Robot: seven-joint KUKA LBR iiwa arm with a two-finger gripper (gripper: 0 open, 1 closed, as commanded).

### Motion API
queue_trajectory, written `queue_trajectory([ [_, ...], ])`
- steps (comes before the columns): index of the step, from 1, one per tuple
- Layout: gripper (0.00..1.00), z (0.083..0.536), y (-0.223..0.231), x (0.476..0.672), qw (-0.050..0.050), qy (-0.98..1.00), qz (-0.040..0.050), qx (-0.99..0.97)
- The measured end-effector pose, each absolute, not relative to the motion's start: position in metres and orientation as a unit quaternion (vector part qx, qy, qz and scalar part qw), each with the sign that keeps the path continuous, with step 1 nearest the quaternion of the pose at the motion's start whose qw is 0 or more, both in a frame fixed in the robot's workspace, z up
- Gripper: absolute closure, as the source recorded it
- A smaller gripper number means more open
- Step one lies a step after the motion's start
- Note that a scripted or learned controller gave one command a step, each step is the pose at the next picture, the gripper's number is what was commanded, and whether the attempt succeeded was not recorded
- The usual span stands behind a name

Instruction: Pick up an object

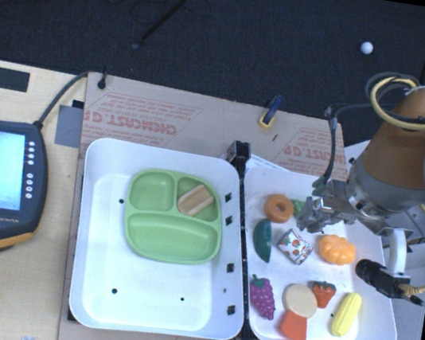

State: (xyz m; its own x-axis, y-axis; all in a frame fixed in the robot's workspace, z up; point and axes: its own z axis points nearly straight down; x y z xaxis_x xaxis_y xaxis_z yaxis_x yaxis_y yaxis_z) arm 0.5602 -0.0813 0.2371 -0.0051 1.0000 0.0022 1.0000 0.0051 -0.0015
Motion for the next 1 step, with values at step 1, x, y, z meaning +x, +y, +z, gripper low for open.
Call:
queue_trajectory([
  [1,1.0,0.2413,-0.0288,0.5792,0.001,-0.709,-0.0002,-0.705],
])
